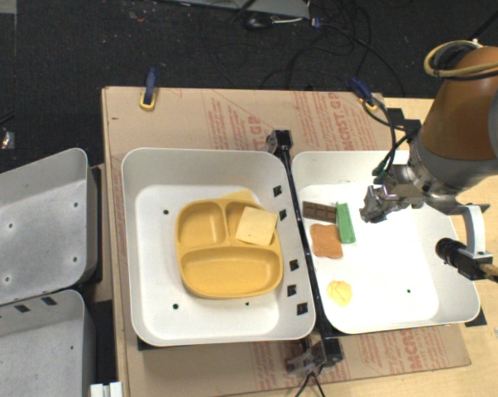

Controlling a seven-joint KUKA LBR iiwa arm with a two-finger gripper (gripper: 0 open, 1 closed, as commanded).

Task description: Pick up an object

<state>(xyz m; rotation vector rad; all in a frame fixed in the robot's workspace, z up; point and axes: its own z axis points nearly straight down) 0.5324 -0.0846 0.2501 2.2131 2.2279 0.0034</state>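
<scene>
In the right bin point(414, 304) lie a green stick point(345, 222), a brown bar point(319, 212), an orange-brown patty point(326, 241) and a small yellow piece point(339, 292). My gripper point(375, 208) hangs over the upper middle of that bin, just right of the green stick and apart from it. Nothing shows between its fingers. The left bin point(150, 304) holds a yellow divided tray point(224, 275) with a pale cheese-like slab point(256, 226) resting on its upper right compartment.
A black divider point(296, 238) runs between the two bins. Grey metal trays point(34, 230) sit off the bench at the left. Blue clamps point(150, 88) hold the cardboard base at the back.
</scene>
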